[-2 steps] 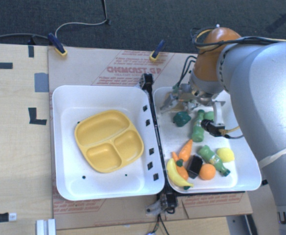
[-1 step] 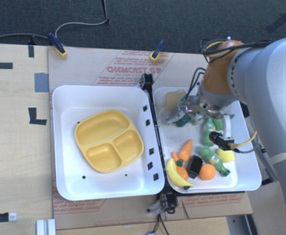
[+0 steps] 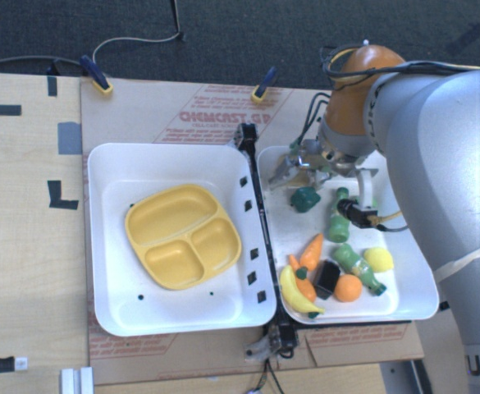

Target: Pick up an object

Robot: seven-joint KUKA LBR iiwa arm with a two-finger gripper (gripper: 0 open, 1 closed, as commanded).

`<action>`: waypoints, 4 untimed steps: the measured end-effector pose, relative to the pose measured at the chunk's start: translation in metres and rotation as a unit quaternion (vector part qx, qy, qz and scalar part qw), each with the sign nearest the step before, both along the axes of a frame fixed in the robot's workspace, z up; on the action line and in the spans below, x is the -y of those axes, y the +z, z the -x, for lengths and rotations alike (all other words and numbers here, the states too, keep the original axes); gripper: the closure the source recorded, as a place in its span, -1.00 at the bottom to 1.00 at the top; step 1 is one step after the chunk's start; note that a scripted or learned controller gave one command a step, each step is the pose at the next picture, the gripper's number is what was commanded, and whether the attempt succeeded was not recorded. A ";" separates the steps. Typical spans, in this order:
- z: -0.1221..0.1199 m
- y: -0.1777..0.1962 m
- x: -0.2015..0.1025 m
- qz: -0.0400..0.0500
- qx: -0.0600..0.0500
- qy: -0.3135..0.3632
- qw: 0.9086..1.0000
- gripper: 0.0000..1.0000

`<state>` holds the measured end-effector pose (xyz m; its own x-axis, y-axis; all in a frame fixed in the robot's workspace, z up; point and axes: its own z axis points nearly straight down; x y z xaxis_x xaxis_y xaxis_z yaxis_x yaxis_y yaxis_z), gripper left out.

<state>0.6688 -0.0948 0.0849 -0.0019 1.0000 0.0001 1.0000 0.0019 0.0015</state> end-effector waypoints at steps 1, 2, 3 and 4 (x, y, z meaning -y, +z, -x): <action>0.037 0.001 0.008 0.001 0.000 0.000 1.000 -1.00; 0.000 0.000 0.001 0.000 0.000 0.000 1.000 -1.00; 0.020 0.000 0.000 0.001 0.000 -0.001 1.000 -1.00; 0.027 0.001 0.001 0.001 0.000 0.000 1.000 -1.00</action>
<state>0.6417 -0.0957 0.0856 -0.0016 1.0000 -0.0022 1.0000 0.0016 0.0024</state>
